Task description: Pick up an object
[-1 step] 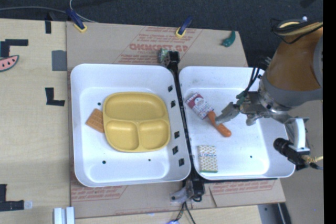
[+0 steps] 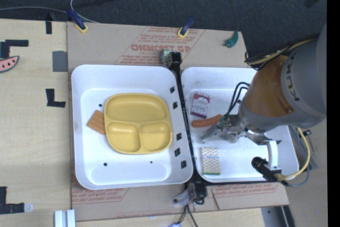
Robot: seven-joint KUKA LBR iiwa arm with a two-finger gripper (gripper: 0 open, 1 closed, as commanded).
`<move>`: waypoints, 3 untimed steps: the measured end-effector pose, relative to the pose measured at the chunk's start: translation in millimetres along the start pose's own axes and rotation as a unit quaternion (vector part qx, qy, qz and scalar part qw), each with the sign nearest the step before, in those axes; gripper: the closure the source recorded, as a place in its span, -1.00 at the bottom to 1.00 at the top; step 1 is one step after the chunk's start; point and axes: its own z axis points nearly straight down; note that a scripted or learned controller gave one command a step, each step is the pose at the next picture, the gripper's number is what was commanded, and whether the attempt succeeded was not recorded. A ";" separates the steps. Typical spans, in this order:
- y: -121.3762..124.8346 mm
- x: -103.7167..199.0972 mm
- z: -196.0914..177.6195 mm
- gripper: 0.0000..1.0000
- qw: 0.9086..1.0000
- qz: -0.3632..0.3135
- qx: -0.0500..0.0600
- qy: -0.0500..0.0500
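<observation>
In the camera view the grey arm (image 2: 297, 85) reaches in from the right over the right bin (image 2: 276, 74), its orange band (image 2: 265, 95) just above the wrist. The wrist bends down and toward the divider between the bins, and the gripper (image 2: 217, 127) sits low in the right bin near its middle. How wide the jaws stand cannot be told; the metal parts blur together there.

An orange carrot-like piece (image 2: 204, 122) lies slantwise just beside the gripper, on the side toward the divider, touching or nearly touching the metal tips; whether it sits between them cannot be told. It is slim, smooth and orange-red.

Above that piece, farther from the bin's near wall, lies a small maroon and white packet (image 2: 200, 104). Below it, near the bin's front wall, lies a pale box with a fine printed pattern (image 2: 211, 160).

Across the divider, the left bin (image 2: 85, 114) holds a yellow sectioned plate (image 2: 139, 122) with a brown waffle-like cracker (image 2: 96, 122) tucked against the plate's far side.
</observation>
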 end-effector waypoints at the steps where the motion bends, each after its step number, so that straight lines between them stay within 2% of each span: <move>1: 96.1 -16.9 7.9 -1.00 1.000 -0.001 -0.006 -0.002; 2: 95.8 -17.6 -2.1 1.00 1.000 0.000 -0.006 -0.002; 3: 95.9 -17.5 -2.1 -1.00 1.000 0.000 -0.006 -0.002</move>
